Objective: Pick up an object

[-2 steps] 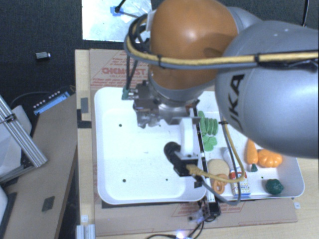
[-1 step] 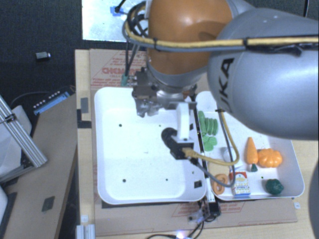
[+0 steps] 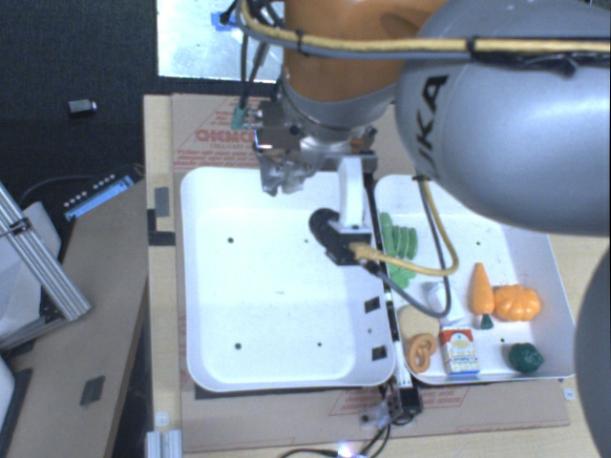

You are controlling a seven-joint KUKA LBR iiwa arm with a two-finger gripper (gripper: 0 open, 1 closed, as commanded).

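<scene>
Looking down at a slant on a pale brown surface (image 3: 122, 284), with a sheet of brown printed cardboard (image 3: 212, 141) on it and two shallow white plastic bins set side by side on that sheet. Finding the grey metal pincer (image 3: 283, 174) at the end of the big grey arm with the orange band (image 3: 363, 27), placed over the far rim of the left white bin (image 3: 267, 294), not far from the wall shared with the right white bin (image 3: 501, 246). Cannot tell how far open the pincer is, being seen from above and partly covered by the wrist; cannot tell either about anything held in it. Noting a few small dark dots on the floor of the left bin. Finding all the objects for picking in the right bin, apart from the pincer: a green ridged toy vegetable (image 3: 401, 241) in the far part, close to the shared wall; an orange toy carrot (image 3: 481, 289) more toward the near side; an orange toy pumpkin (image 3: 517, 302) just beside the carrot, toward the view's right, perhaps touching it; a dark green round toy (image 3: 524, 357) near the front corner; a small red and white carton (image 3: 460, 351) at the near rim; a brown pretzel-shaped toy (image 3: 420, 351) just beside the carton, toward the shared wall.
</scene>
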